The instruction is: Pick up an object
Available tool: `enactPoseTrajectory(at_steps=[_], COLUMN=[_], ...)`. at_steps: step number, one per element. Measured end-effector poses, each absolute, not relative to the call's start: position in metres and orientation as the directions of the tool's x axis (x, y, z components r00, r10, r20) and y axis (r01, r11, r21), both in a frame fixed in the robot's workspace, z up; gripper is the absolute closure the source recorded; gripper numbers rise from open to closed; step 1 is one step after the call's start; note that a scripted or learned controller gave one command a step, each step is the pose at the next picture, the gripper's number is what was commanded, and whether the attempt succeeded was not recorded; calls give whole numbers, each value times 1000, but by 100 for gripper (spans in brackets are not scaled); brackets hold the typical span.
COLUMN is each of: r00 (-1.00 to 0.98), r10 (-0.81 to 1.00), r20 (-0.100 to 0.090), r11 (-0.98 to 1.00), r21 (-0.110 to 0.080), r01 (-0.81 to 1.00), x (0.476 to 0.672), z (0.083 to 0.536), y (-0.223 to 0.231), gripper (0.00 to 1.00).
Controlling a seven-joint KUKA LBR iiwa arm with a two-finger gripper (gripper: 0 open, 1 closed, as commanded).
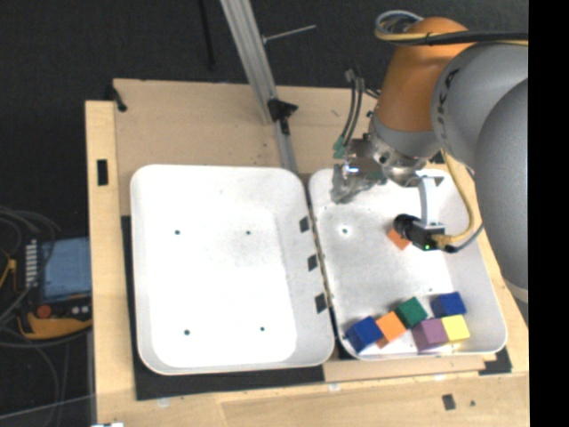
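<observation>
The light wooden worktop (196, 123) carries two shallow white plastic bins side by side. The left white bin (222, 265) lies bare-floored beside the right white bin (356, 265), their inner rims touching along the middle. A slanted grey metal rail (253, 56) crosses the worktop's far edge above the left bin.

The grey arm with its orange band (418, 69) reaches in from the right and hangs over the far part of the right bin. The tool (345, 183) points down at the bin's far left corner; whether it is spread or pressed together cannot be told.

Six small cubes cluster at the right bin's near edge: blue cube (364, 332), orange cube (390, 326), green cube (411, 311), purple cube (431, 333), yellow cube (456, 328), second blue cube (448, 305). A small orange block (397, 237) lies apart, mid-bin, partly hidden.
</observation>
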State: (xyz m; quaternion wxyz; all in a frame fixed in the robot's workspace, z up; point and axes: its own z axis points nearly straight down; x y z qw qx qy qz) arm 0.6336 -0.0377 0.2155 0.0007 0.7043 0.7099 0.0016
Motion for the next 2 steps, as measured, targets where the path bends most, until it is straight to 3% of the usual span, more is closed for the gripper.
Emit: enactPoseTrajectory(at_steps=[2], r00=[-6], r10=[1000], r20=[0], r11=[6], r21=[2], r01=[1000], x=[658], z=[224], y=[62], gripper=[100])
